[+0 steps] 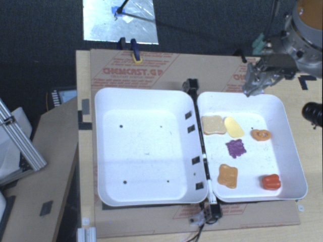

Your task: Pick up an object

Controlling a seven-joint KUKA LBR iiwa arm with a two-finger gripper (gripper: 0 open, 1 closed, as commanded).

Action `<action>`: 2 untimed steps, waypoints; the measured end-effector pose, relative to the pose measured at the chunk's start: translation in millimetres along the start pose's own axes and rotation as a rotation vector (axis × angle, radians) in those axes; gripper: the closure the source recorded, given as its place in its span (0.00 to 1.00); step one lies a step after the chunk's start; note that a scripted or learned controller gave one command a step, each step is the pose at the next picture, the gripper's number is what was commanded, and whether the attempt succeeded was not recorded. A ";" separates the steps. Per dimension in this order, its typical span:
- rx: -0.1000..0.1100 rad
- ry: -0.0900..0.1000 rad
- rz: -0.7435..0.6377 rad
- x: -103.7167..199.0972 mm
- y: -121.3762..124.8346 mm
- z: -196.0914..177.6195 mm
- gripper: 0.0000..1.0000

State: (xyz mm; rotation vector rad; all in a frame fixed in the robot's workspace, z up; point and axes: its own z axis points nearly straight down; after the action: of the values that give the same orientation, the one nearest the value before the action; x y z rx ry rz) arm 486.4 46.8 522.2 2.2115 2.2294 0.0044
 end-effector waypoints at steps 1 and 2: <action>0.003 0.000 -0.002 66.5 0.3 29.8 1.00; 0.001 0.001 0.000 123.5 0.8 28.7 1.00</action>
State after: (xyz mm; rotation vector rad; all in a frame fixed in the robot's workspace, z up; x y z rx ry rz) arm 486.2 170.3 493.6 2.2126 2.2301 0.0050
